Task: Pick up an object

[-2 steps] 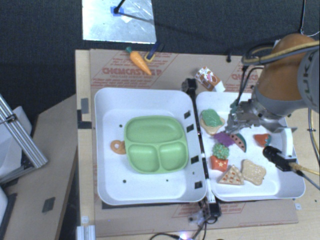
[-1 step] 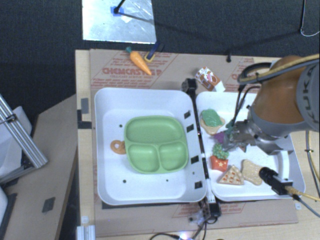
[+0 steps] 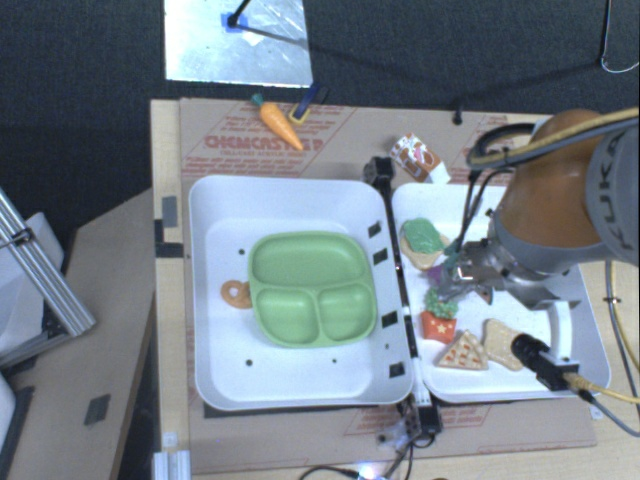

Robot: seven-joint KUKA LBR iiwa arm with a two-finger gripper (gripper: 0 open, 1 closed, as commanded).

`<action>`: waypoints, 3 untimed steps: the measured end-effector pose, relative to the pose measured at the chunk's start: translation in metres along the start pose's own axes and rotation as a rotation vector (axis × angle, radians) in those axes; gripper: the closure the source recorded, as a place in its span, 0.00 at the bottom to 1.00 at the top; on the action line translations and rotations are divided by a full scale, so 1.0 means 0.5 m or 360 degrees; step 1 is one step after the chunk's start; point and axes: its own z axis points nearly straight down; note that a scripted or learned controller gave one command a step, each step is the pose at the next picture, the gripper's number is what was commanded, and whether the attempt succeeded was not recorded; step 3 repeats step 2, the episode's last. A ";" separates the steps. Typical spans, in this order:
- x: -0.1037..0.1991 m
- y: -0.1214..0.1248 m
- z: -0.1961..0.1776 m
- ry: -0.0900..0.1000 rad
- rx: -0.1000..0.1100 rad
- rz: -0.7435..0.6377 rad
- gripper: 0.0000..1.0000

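Note:
My gripper (image 3: 458, 273) hangs low in the right bin (image 3: 590, 353), under the grey and orange arm. Its tip sits just above a small purple and green toy (image 3: 437, 303) and right of a green-topped cookie (image 3: 423, 238). A red box with a star (image 3: 439, 326), a pizza slice (image 3: 461, 352) and a tan toast piece (image 3: 500, 343) lie in front of it. The arm hides the fingers, so nothing can be seen between them.
The left bin (image 3: 215, 238) holds a green divided plate (image 3: 308, 286) and a small orange pretzel ring (image 3: 236, 294). Behind the bins lie a toy carrot (image 3: 281, 124), a wrapped snack (image 3: 418, 158) and a silver sheet (image 3: 238, 28). A black clamp strip (image 3: 392, 268) separates the bins.

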 end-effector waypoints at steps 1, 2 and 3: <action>-0.021 -0.021 -0.021 -0.0001 -0.0002 0.0008 1.00; -0.022 -0.008 0.011 -0.0001 0.0004 0.0008 1.00; -0.022 -0.008 0.011 -0.0001 0.0004 0.0008 1.00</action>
